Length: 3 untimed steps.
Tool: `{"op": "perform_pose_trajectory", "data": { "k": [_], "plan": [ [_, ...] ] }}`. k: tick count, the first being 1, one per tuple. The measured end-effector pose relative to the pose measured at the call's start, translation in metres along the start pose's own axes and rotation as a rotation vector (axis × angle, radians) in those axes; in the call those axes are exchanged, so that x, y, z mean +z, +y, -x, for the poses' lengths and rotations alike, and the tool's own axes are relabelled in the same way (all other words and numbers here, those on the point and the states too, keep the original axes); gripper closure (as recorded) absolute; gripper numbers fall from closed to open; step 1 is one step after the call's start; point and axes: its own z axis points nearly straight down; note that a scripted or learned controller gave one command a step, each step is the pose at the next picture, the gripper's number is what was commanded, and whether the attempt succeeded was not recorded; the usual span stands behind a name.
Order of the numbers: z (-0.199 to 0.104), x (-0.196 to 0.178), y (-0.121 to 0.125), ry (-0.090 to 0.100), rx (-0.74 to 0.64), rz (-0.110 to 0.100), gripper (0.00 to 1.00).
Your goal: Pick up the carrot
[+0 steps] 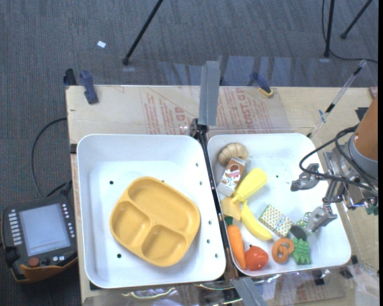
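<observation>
The carrot (237, 245) is orange with a small green top and lies lengthwise along the left wall of the right bin (287, 146), near its front corner. A red pepper (256, 258) touches its lower right side, and a banana (255, 222) lies just to its right. My gripper (313, 201) hovers over the right side of the same bin, well to the right of the carrot. Its fingers (305, 183) are spread open with nothing between them.
The right bin also holds a bread roll (233, 151), a small carton (231, 176), a yellow corn cob (251, 184), a green-patterned box (276, 220), a pretzel (282, 249) and a green leafy toy (301, 251). In the left bin (96, 171) lies a yellow divided plate (155, 220).
</observation>
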Motion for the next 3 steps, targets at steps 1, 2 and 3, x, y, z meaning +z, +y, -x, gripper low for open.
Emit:
{"op": "perform_pose_trajectory", "data": {
  "k": [1,2,3],
  "plan": [
    [0.019,-0.009,0.053,-0.001,0.072,0.000,0.00],
    [0.030,0.013,0.149,0.002,-0.007,0.001,0.00],
    [0.020,-0.005,0.172,-0.002,0.181,-0.001,0.00]
  ]
}}
